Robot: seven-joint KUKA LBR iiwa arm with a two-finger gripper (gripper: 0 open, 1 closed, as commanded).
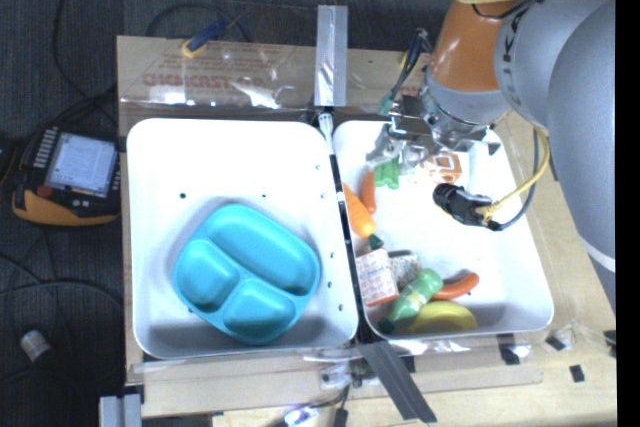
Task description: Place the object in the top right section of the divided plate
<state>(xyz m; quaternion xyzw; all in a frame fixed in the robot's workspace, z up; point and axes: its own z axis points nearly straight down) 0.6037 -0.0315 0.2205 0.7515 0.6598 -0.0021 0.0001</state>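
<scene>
The blue divided plate [247, 269] lies in the left white bin [160, 155], with three sections and nothing in them. My gripper [396, 155] hangs over the back left part of the right bin [520, 245]. Just below it is a small carrot [368, 191] with a green top [386, 177]; whether the gripper touches it I cannot tell. A second carrot [357, 215] lies against the wall between the bins.
Along the front of the right bin lie a small labelled bottle [376, 276], a green vegetable [415, 296], a yellow banana [443, 317] and a red chili [457, 285]. A black cable end [458, 201] dangles beside the wrist. A clear plastic sheet [235, 75] lies behind the bins.
</scene>
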